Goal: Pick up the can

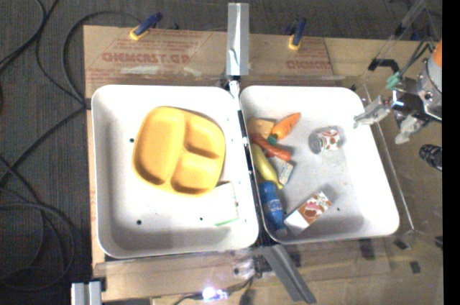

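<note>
Ideally the tool (388, 113), hovering at the right bin's (374, 221) far-right rim with fingers spread and nothing between them, should centre over the can (327, 139) lying on its side mid-bin.

The grey arm enters at the right edge, its orange band just visible at the far right. Its two-finger gripper (388, 116) points left, its pale jaws spread apart with nothing between them.
</note>
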`<state>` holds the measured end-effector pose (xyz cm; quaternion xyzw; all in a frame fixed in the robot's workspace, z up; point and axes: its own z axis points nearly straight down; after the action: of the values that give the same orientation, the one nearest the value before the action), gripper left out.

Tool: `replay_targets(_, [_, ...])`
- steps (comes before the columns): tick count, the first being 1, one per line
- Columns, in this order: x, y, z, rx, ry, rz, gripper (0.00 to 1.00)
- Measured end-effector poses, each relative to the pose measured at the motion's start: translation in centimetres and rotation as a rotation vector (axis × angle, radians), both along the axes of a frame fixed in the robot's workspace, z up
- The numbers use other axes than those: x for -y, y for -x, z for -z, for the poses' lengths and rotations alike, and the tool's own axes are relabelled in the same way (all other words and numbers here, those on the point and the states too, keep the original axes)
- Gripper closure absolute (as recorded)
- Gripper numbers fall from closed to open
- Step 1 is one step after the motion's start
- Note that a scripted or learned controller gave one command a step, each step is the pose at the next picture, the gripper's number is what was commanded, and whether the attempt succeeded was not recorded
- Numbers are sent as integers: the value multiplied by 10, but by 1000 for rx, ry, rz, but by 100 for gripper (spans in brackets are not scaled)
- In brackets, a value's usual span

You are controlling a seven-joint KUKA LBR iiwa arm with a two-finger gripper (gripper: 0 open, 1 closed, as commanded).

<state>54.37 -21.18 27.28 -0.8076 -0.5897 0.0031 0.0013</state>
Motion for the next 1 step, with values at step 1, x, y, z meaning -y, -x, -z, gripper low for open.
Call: replay_targets(1, [-30,-5,181,2,-3,-98,0])
